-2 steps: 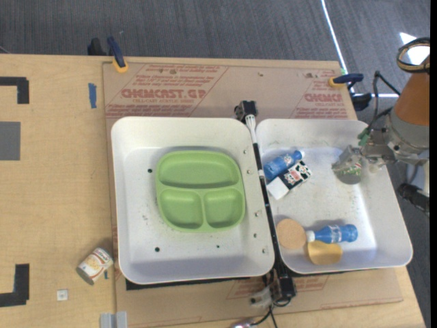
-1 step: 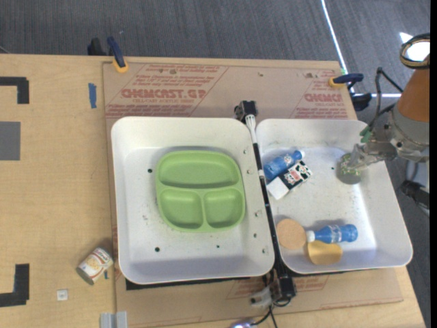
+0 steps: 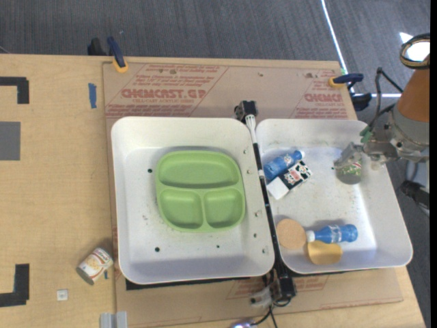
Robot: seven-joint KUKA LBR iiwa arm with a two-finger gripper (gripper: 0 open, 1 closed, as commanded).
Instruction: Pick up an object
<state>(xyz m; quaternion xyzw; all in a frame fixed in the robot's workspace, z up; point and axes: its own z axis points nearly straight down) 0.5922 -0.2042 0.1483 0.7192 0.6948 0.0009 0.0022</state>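
Small carton (image 3: 94,264): a little tan and white box lying tilted on the wooden bench (image 3: 48,183), at seven o'clock from the left white bin (image 3: 126,183), just off its corner.
Green tray (image 3: 201,188): a light green plastic plate with three compartments, one long above and two small below, lying flat in the middle of the left white bin; bare floor all round it.
Blue packet (image 3: 282,163): a blue and white crumpled wrapper in the right white bin (image 3: 382,244), close to the divider between the bins, at ten o'clock from that bin's centre.
Black and white card (image 3: 296,175): touching the packet's lower end, with a white scrap at seven o'clock from it.
Tan disc (image 3: 290,234): a round flat piece near the right bin's lower left corner.
Blue bottle (image 3: 333,235): small, white-capped, lying on its side just right of the disc.
Yellow lump (image 3: 323,253): touching the bottle at six o'clock, near the lower wall.
Gripper (image 3: 352,164): grey arm enters from three o'clock, orange band at the frame's edge; the claw hangs low over the right bin's upper right part. Whether it is open or closed I cannot tell; something greyish-green blurs beneath it.
Open room: bare bin floor in the middle of the right bin.
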